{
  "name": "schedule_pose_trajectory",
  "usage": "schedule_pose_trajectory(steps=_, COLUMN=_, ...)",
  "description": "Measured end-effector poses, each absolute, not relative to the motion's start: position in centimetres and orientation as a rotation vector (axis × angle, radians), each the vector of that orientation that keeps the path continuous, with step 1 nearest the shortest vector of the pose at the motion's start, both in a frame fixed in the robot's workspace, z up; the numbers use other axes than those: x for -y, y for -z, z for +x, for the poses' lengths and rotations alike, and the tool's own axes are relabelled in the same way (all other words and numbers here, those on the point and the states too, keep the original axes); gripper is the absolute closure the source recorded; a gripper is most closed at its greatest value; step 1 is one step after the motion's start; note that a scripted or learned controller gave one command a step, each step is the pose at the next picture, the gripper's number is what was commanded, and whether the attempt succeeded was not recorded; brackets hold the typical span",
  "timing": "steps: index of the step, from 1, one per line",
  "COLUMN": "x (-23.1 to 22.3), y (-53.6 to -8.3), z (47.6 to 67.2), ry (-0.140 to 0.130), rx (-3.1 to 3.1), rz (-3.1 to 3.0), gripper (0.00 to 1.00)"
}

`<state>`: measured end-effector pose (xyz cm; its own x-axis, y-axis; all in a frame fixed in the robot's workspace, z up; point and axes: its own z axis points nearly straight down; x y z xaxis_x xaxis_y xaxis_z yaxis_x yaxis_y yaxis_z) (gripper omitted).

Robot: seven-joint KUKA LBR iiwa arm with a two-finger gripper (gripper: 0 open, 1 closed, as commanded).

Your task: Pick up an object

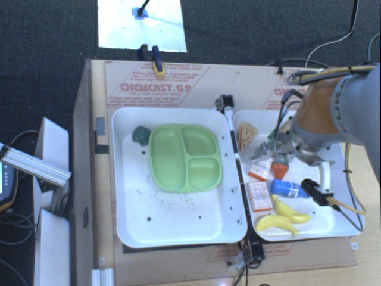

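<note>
The gripper (269, 152) is hovering over the orange toy (279, 170) at right of centre, jaw state impossible to tell, needing a straight, centred drop.

Grey arm (357, 103), orange wrist band (315, 109)

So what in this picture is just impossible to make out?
- Gripper, camera view: its fingers blur into the clutter, so open or shut is unclear.
- Orange object: partly covered by the gripper, too small to identify.
- Right bin: its far right part is hidden under the arm.
- Printed boxes: labels too small to read.
- Dark green object beside the green tray: too small to name.
</note>
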<state>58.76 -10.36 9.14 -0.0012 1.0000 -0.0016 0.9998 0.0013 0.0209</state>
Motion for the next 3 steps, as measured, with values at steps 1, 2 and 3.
schedule_pose_trajectory(steps=1, x=10.3, y=-10.3, z=58.9, ry=-0.026, rx=-2.213, rz=2.205, gripper=1.00)
schedule_pose_trajectory(steps=2, x=10.3, y=-10.3, z=58.9, ry=-0.025, rx=-2.214, rz=2.206, gripper=0.00)
schedule_pose_trajectory(steps=3, x=14.7, y=-13.8, z=67.0, ry=-0.004, rx=-2.222, rz=2.214, gripper=0.00)
